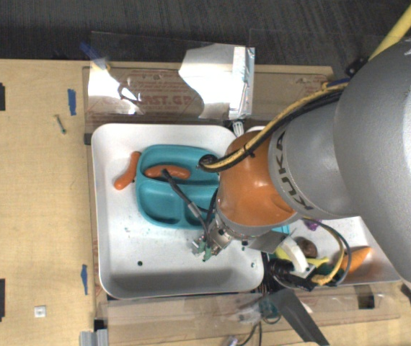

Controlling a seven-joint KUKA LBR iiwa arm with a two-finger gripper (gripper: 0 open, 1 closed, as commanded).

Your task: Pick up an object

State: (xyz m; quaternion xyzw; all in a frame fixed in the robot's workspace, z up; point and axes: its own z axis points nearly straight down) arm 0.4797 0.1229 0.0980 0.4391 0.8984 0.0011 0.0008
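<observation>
At the near edge of the bench, the left white bin (112, 265) shows its rounded front rim and a wide stretch of bare floor with a few small dark specks. Just above that, the gripper (205, 248) hangs low over the bin floor, a small greenish-grey tip under the arm's orange band (252, 186); whether its tips are spread or pressed together cannot be told at this size, and nothing is visible between them. The grey arm (378, 121) fills the right side and covers most of the right bin (378, 265), where an orange piece (360, 256) and a dark round object (308, 246) peek out beside a yellow-and-white cable bundle.

Farther in, a teal tray (164, 200) lies on the left bin's floor, just beside the gripper — its right end passes under the wrist. An orange sausage-shaped piece (168, 171) rests inside the tray, with a thin dark utensil (180, 193) slanting across the tray below it. A second orange sausage (127, 173) lies on the bin floor, touching the tray's left rim.

Beyond the bin's far wall sits crumpled clear plastic sheeting (213, 78) over a cardboard panel.
</observation>
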